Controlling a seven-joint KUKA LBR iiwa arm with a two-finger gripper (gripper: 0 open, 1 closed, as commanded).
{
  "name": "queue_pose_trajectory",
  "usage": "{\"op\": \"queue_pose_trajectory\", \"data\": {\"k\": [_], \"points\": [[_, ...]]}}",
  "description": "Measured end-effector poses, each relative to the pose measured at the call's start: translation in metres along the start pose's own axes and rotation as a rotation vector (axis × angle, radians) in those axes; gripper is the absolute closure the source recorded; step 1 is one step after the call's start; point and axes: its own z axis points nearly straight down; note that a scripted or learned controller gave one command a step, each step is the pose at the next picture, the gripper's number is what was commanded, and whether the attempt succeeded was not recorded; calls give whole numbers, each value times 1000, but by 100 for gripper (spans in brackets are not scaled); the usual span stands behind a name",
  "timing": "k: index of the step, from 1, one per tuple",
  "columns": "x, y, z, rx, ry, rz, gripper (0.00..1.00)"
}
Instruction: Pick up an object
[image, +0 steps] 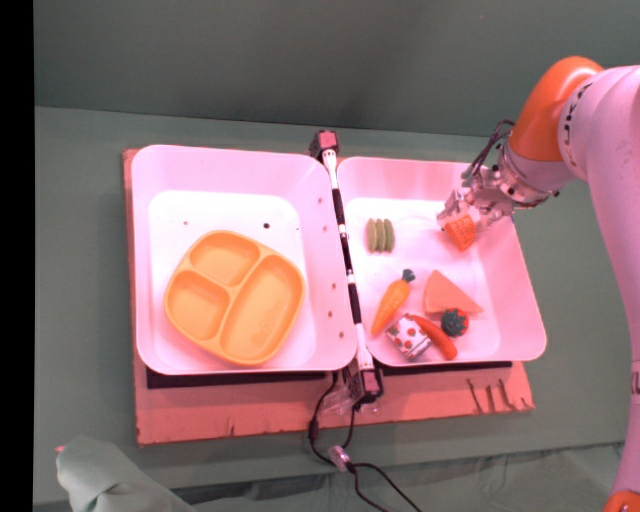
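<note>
Two white bins sit side by side on the surface. The left bin (145, 180) has an orange plate (235, 296) with three parts. The right bin (520, 300) has toy food: a green pea pod (379, 235), a carrot (391, 304), an orange wedge (449, 296), a red and white cube (408, 337), a red chili (438, 337) and a dark berry (455, 323).

At the far right of the right bin, the end effector (470, 218) is low, and a small orange ribbed thing (460, 233) sits right at its tip. It looks pinched between the fingers, with the fingers closed most of the way on its top, but I am not fully sure.

I think this orange thing is light and hard, like plastic. Its ridges should help stop slipping. Its narrow top looks like the best place to hold.

Hard to see: the fingers blur into the wrist cables, so their tips are not clear. I cannot tell if the orange thing is lifted or touching the bin floor. The arm is cut off at the picture's edge.
</note>
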Motion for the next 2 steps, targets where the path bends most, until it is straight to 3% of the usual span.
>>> {"op": "queue_pose_trajectory", "data": {"k": [2], "points": [[-1, 11, -115, 3, -1, -2, 100]]}}
